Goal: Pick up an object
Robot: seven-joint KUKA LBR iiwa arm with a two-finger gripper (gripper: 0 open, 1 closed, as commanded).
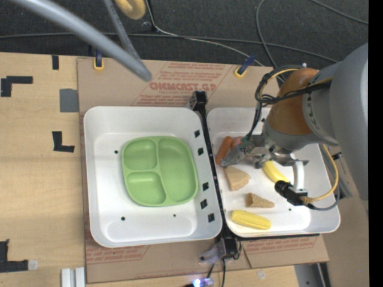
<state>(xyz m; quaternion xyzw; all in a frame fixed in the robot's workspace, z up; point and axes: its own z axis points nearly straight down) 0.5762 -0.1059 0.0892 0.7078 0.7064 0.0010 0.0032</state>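
Note:
The right bin (326,223) holds several toy foods. An orange carrot-like piece (224,149) lies at its left wall. Below the carrot piece sit a tan wedge (237,178) and a smaller brown wedge (260,201). A yellow corn cob (251,220) rests near the front edge, and a yellow banana-like piece (272,171) lies partly under the wrist. My gripper (244,152) hangs low in the right bin, just right of the carrot piece and above the tan wedge. The orange-banded wrist (291,113) hides the bin's back part.
A green divided plate (160,170) lies in the left bin (96,121). A black divider (206,160) runs between the bins. Cables (311,203) loop off the wrist over the right bin's front right. Cardboard (179,82) lies under both bins.

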